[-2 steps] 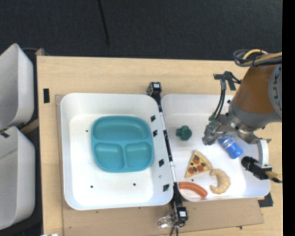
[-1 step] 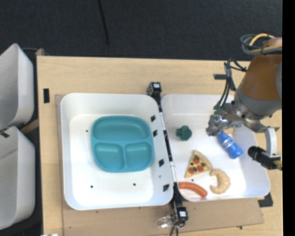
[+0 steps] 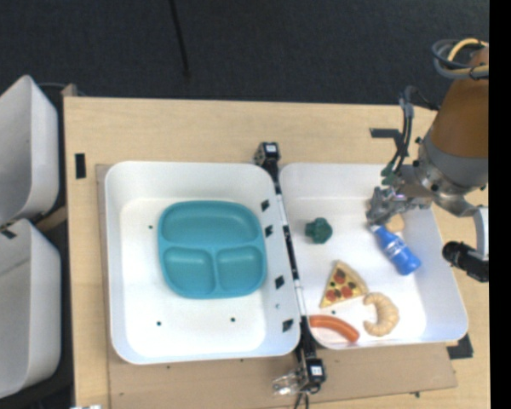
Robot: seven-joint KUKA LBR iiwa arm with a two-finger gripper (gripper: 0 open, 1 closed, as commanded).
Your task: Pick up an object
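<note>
In the right bin lie a small dark green lump, a blue bottle, a pizza slice, a croissant and a red sausage. My gripper hangs low over the right bin's upper right part, just above the white cap end of the blue bottle. The grey arm with its orange band comes in from the right.
The left bin holds a teal divided plate. A black-clipped divider separates the two bins. The bench's wooden surface surrounds them, and white containers stand at the far left.
</note>
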